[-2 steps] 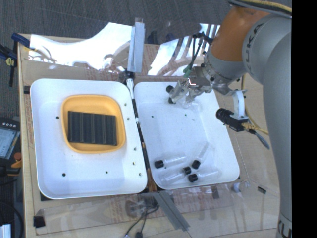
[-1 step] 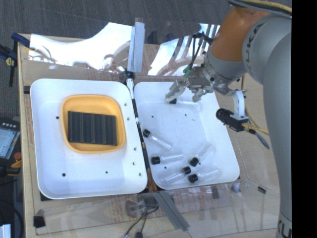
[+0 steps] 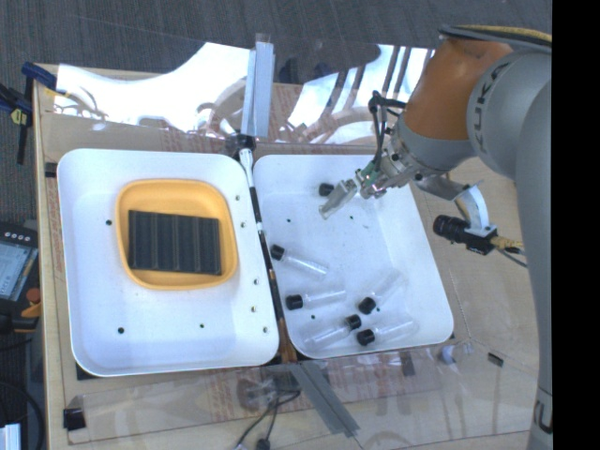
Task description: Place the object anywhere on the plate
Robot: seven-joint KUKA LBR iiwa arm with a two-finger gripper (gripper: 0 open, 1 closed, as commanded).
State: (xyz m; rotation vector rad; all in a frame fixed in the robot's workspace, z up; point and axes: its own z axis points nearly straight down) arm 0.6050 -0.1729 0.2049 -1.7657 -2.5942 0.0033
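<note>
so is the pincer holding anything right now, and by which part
Cannot be told: the pincer sits at a clear vial with a black cap in the right bin, grip unclear.

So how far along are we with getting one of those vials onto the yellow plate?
Nothing looks placed yet: the yellow plate in the left bin carries only its dark ridged insert. The claw is over the right bin beside a capped vial; a grasp isn't confirmed. Other vials lie loose. Pickup, transfer and release remain.

Two bins sit side by side. The left bin has a plate in it. The right bin has small tubes lying near its front. The gripper hangs over its back part.
</note>
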